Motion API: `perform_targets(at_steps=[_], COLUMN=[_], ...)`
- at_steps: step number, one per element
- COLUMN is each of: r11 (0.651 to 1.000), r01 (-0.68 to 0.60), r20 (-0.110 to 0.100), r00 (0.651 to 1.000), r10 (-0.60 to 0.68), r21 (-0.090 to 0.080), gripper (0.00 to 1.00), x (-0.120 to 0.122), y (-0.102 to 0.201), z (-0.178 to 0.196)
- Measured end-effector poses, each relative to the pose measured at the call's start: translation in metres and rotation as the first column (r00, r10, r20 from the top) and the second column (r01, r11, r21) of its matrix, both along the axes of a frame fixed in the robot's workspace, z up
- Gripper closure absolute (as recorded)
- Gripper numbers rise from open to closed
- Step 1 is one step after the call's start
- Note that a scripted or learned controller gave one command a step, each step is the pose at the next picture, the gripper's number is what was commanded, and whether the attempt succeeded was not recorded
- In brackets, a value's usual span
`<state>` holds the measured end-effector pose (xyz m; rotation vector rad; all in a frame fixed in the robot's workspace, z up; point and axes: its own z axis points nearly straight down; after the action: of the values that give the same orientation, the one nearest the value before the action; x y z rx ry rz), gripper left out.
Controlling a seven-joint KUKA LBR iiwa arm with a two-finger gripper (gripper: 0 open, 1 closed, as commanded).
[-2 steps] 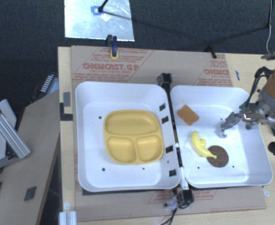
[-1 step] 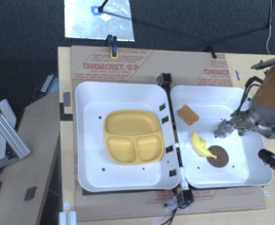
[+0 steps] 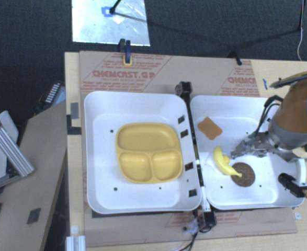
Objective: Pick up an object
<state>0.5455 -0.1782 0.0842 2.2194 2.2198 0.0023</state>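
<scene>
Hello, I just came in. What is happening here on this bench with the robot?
A grey and orange robot arm reaches from the right into the right bin, trying to pick up an object. Its gripper sits low, just above and to the right of a yellow banana. A round brown cookie-like piece touches the banana, and an orange-brown square piece lies apart, further back. Nothing is visibly held yet. The left bin holds a yellow divided tray, untouched.

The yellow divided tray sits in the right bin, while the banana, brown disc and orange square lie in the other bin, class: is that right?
Not quite. The camera view shows the yellow divided tray in the left bin; the banana, brown disc and orange square lie in the right bin.
</scene>
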Motion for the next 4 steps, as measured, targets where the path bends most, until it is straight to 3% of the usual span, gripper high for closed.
perform_targets(at_steps=[1, 4], r11=[1.0, 1.0], r01=[-0.001, -0.005], r20=[0.003, 0.004], r00=[1.0, 1.0], r10=[0.001, 0.005], r21=[-0.001, -0.001], gripper=[1.0, 1.0], x=[0.001, 0.01], y=[0.0, -0.002], z=[0.013, 0.165])
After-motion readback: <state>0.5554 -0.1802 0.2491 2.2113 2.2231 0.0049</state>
